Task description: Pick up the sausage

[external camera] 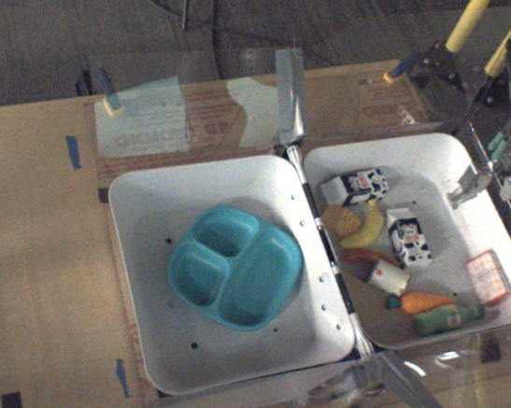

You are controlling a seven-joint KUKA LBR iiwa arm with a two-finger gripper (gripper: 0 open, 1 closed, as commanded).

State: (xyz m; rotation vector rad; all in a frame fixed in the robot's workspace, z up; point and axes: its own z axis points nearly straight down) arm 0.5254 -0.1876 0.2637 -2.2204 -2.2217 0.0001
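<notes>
— Where's the sausage?

— The sausage (357, 257) lies on the floor of the right bin (454, 137), a short reddish-brown piece just below the banana (366, 228) and touching it or nearly so. I can't make out its full length; the banana's curve covers its upper edge.

— What's crowding it?

— A small white bottle (388, 277) sits just below and right of the banana, close against the sausage's far end. A cow-print carton (409, 240) stands just right of the banana. A carrot (428, 300) lies further down from the banana, apart from the sausage.

— And your hand?

— My gripper (486, 181) is well to the right of the banana, by the bin's right wall. Nothing is in it that I can see. Whether it's released or clenched, I cannot tell at this angle.

— So how far along?

— Hardly begun, I'd say. The sausage is not lifted and not grasped. What's left is all of it: cross toward the banana, come down on the sausage between its neighbours, close, and raise it.
</notes>
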